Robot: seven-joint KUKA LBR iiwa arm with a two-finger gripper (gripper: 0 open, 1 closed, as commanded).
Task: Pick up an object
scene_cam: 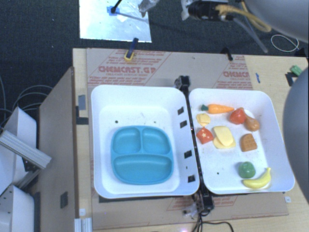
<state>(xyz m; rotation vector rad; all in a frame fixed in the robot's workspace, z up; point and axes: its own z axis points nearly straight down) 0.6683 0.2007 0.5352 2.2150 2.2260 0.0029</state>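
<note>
Plastic toy food fills the right-hand white bin (277, 129), and any piece of it could serve as the object to pick up. Along the far side lie a carrot (218, 108), a red tomato-like piece (237, 115) and a brownish piece (252, 124) touching it. Nearer the divider sit a small yellow chunk (203, 120) and a red strawberry-like piece (204, 135), with a pale yellow cheese-like slab (223, 137) just beside them. A brown bread-like block (248, 142) rests toward the middle. At the near corner a green round piece (246, 169) sits just above a banana (257, 179), close enough that they seem to touch.

In the left white bin (104, 105) a blue divided plate (142, 154) lies flat, with nothing in its compartments.

Both bins stand on a cardboard sheet (159, 64) over the desk (60, 129).

Well apart from all this, the claw (165, 3) hangs at the top of the view, beyond the far edge of the desk, its fingers (147, 1) spread and holding nothing.

By my reading the task has not really started: this is the approach step. The next move calls for swinging over the right bin, choosing a piece with free space around it, such as the carrot or the bread-like block, and descending with fingers astride it.
</note>
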